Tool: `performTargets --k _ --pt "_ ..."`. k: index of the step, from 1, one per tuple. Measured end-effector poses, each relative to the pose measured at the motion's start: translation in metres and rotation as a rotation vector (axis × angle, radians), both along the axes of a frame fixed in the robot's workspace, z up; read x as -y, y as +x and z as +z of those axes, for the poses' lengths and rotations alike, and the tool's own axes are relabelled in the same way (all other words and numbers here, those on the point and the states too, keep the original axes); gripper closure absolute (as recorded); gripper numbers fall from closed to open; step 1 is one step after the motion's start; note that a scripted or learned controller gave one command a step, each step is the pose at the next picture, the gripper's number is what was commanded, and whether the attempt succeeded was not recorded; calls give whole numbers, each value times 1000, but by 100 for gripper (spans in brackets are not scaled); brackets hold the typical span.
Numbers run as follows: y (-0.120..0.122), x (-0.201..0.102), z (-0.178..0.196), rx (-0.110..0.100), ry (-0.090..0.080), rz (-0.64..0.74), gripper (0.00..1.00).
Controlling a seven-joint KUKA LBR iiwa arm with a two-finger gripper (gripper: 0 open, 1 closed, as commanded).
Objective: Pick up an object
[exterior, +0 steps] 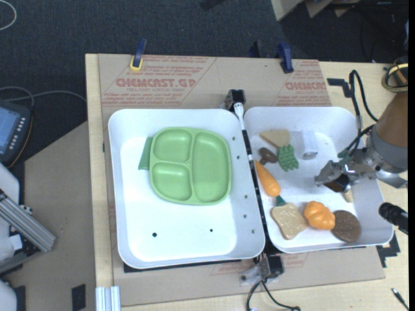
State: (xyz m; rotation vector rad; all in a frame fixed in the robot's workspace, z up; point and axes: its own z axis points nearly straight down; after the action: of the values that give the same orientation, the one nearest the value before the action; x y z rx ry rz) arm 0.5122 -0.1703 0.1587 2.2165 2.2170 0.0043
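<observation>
My gripper hangs low over the right side of the right bin, reaching in from the right. A dark brown item lies right under it, partly hidden; I cannot see whether it is held. Around it in that bin lie an orange carrot, a green broccoli piece, a tan wedge, a small brown piece, a clear cup, a toast slice, an orange pepper and a brown patty.
The left bin holds a green divided plate in its upper middle. A black ridge separates the two bins. Blue and yellow clamps pin the cardboard at the back edge.
</observation>
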Motion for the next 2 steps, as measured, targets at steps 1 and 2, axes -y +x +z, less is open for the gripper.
performTargets --k 1,2 --pt "3 -1 43 0 0 1 100" --pt "5 -1 68 -1 0 1 100"
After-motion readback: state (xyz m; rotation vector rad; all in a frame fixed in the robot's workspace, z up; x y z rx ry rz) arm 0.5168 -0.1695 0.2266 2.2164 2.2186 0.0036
